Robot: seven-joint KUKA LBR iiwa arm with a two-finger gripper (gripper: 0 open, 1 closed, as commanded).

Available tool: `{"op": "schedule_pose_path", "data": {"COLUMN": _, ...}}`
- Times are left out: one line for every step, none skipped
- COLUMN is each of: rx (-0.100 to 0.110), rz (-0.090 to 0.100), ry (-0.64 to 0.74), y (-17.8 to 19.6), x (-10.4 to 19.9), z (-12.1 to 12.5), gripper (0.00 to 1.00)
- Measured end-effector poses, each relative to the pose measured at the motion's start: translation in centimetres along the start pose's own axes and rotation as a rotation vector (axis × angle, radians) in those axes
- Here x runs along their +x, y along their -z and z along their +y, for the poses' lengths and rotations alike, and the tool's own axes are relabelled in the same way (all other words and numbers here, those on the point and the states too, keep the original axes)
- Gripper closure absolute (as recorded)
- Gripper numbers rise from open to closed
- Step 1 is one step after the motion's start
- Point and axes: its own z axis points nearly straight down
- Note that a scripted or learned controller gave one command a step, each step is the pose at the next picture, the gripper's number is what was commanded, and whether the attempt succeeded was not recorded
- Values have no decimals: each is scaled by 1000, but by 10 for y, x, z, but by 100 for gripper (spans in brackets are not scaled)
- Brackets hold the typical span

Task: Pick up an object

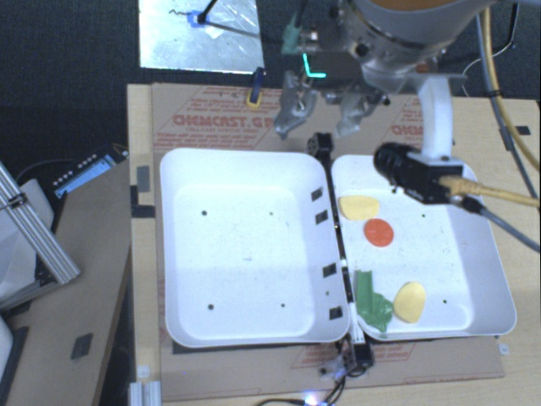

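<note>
Bench with two white bins [245,252], hand [319,118] spread, empty, above the far rims.

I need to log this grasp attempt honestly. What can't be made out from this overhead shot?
- Gripper: raised above the bench; the blur leaves it unclear whether anything is between its metal fingers.
- Grey arm: cut off by the top edge.
- Crumpled green object: partly behind the dividing rim of the right-hand white bin; its shape is unclear.
- Two pale yellow pieces and the flat red disc: too small to identify.
</note>
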Motion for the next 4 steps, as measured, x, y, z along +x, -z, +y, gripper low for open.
{"op": "schedule_pose_path", "data": {"rx": -3, "rz": 2, "ry": 4, "y": 12, "x": 0, "z": 0, "gripper": 100}}
{"op": "schedule_pose_path", "data": {"rx": -2, "rz": 1, "ry": 5, "y": 11, "x": 0, "z": 0, "gripper": 0}}
{"op": "schedule_pose_path", "data": {"rx": -5, "rz": 3, "ry": 9, "y": 23, "x": 0, "z": 1, "gripper": 100}}
{"op": "schedule_pose_path", "data": {"rx": -3, "rz": 2, "ry": 11, "y": 22, "x": 0, "z": 1, "gripper": 0}}
